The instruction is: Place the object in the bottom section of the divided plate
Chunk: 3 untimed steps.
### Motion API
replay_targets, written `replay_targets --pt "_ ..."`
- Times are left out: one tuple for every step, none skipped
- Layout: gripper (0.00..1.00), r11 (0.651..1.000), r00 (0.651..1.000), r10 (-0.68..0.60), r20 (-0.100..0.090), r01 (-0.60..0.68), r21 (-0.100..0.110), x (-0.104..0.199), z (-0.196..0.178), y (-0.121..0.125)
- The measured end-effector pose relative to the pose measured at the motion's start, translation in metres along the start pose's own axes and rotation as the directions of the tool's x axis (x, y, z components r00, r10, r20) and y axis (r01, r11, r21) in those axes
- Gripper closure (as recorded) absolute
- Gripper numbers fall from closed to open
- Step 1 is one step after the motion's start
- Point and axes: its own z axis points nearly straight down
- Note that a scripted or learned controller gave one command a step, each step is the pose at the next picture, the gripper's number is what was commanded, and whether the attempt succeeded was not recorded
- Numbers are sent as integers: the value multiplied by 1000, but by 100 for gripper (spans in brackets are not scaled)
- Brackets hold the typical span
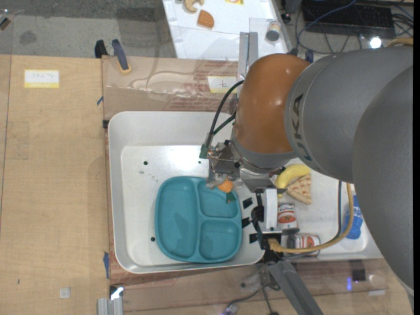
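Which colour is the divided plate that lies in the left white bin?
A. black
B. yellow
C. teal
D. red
C: the divided plate is teal, lying in the left white bin with its three sections showing, and a small orange object sits at its upper right edge under the gripper.

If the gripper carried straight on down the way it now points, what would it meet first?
Most likely the teal divided plate, near its upper right compartment, under the gripper. A small orange object sits at the gripper's tip; depth is unclear from this view.
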Motion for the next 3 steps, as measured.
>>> replay_targets --pt "100 943 943 -333 0 333 -1 74 -27 -54" --pt "0 943 943 -332 -1 332 -1 74 -27 -54" --pt "100 944 944 -331 -2 331 -4 74 -38 -53"
